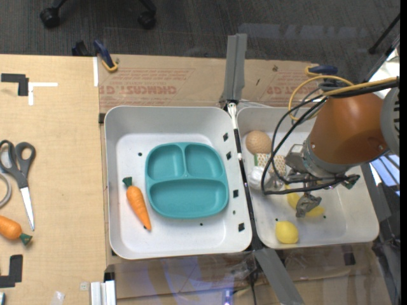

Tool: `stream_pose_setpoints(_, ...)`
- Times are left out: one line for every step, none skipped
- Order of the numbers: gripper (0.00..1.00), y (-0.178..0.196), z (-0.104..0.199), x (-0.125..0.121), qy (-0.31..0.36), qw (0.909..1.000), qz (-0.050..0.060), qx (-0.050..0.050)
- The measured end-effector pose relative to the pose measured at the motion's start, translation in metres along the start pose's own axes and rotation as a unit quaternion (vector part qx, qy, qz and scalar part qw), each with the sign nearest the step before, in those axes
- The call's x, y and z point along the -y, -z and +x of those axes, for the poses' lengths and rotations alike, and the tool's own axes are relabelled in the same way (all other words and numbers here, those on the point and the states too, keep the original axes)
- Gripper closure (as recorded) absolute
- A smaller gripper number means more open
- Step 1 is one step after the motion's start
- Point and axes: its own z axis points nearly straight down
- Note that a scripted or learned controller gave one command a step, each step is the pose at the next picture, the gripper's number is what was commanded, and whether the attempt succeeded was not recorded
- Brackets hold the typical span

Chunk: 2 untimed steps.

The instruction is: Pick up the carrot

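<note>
Over the right bin: the grey arm with its orange band [348, 127] reaches in from the right and hangs low above the bin's middle.
Gripper: the gripper [308, 204] points down into the right bin [362, 230], just above a yellow item; cables loop round the wrist and hide much of it.
Claw state: I cannot tell whether it is wide or narrow; the dark metal parts blur together and nothing is seen between them.
Carrot: the carrot [137, 205] lies in the left bin [166, 118], on the bin floor at the left, just beside the left edge of the teal plate; its green top points far, its tip points near and slightly right. It is well apart from the gripper.
Teal plate: a divided teal plate [186, 180] sits in the middle of the left bin, with two small sections on the far side and one long section on the near side.
Right bin contents: a tan egg-shaped item [258, 142] at the far left corner, a yellow item [304, 203] partly covered by the gripper, and a yellow lemon-like item [287, 232] near the front edge.
Bench, left side: scissors [19, 173] with grey handles lie on the wooden surface, and a second orange carrot-like item [9, 228] lies near the left edge, outside both bins.
Far side: brown cardboard [162, 81] lies flat behind the bins.
</note>
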Motion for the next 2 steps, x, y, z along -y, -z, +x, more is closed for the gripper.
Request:
stream_pose_setpoints(0.0,0.0,0.0001,0.0001,0.0,1.0,0.0,0.0)
stream_pose_setpoints(1.0,0.01,-0.0019,0.0006,-0.001,1.0,0.001,0.002)
